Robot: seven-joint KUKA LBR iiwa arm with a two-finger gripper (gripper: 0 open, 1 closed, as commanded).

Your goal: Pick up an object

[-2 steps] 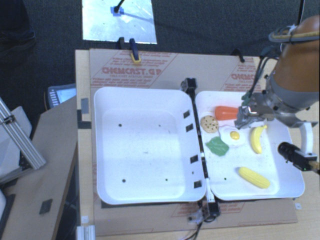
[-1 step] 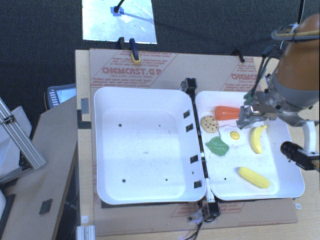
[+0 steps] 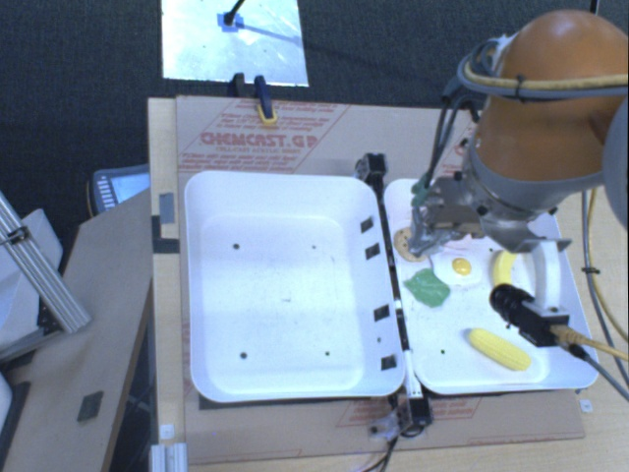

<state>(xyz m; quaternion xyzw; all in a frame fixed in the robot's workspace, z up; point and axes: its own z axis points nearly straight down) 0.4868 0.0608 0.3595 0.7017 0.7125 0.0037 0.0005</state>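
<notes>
The gripper (image 3: 421, 236) hangs low in the right bin (image 3: 560, 370) over a tan disc (image 3: 406, 245), near the egg (image 3: 460, 267) and leaf (image 3: 428, 287); finger state unclear

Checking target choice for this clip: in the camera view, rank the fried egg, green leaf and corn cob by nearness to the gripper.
From the gripper:
1. Fried egg, just right of it.
2. Green leaf, below; nearly tied with the egg.
3. Corn cob, toward the bin's near right.
</notes>
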